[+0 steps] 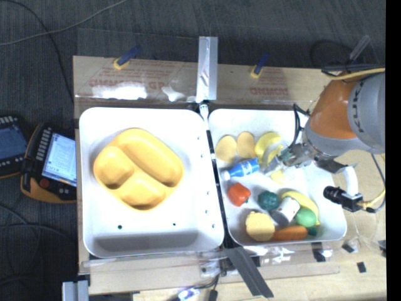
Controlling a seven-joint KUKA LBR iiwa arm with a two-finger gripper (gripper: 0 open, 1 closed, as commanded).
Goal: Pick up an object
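**benchwatcher:** ok so where's the gripper (280,157) sitting right now?

**kuka_fan:** Low in the right bin (335,231), upper middle, with the grey arm (351,121) coming in from the right. Honestly can't tell whether it's apart or together, the tip is a blur against the toys.

**benchwatcher:** what's around it?

**kuka_fan:** The yellow banana-ish piece (268,144) is touching it on its left, or at least overlapping it (can't say it's actually clamped). The blue bottle (243,167) lies just left and slightly below. Two pale yellow rounds (235,146) sit further left. Below it: a red-orange piece (239,194), a dark green ball (268,200), a bright green one (305,218), an orange carrot (289,233) near the bottom wall.

**benchwatcher:** and the other bin?

**kuka_fan:** Well to its left, the left bin (103,231) holds a big yellow lumpy shape (138,167).
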